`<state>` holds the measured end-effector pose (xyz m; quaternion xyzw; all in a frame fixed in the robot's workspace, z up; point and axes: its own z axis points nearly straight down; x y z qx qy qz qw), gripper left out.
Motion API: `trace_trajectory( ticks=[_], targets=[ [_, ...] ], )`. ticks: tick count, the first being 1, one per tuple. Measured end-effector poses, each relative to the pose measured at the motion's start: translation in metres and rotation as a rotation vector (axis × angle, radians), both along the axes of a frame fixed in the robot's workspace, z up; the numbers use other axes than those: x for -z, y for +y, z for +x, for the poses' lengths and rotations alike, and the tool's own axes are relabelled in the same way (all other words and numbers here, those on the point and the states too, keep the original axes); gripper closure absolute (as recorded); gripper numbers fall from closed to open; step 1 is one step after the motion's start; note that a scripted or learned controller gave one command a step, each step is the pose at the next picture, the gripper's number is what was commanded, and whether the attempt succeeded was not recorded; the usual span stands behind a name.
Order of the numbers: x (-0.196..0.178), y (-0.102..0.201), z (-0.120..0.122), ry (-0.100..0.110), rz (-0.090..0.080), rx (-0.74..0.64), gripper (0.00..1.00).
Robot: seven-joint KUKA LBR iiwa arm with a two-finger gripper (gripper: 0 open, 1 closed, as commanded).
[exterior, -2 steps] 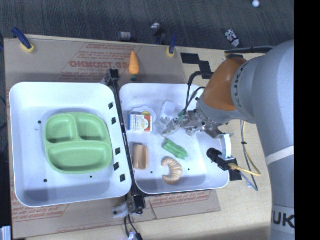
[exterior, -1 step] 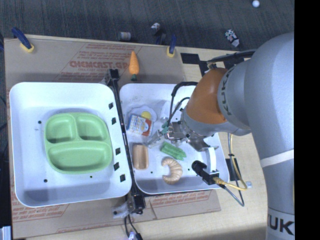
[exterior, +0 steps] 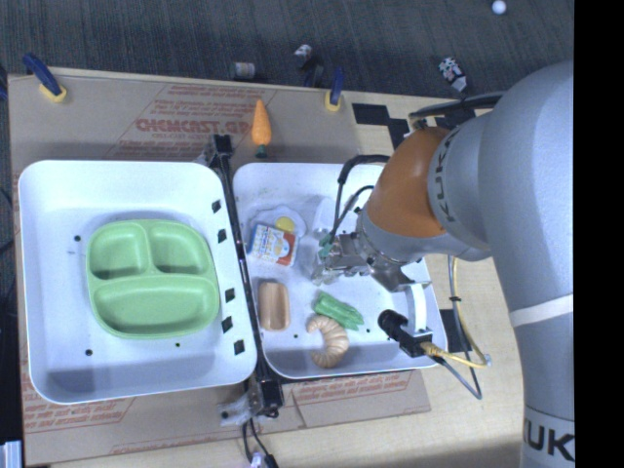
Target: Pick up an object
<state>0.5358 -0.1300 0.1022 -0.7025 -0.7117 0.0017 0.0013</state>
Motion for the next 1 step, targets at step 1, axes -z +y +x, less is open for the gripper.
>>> trace_trajectory(
  ticks=[1],
  targets=[
    [-0.0636, -0.0241, -0.0546, -0.002, 0.002, 0.008, 1.00]
  ],
)
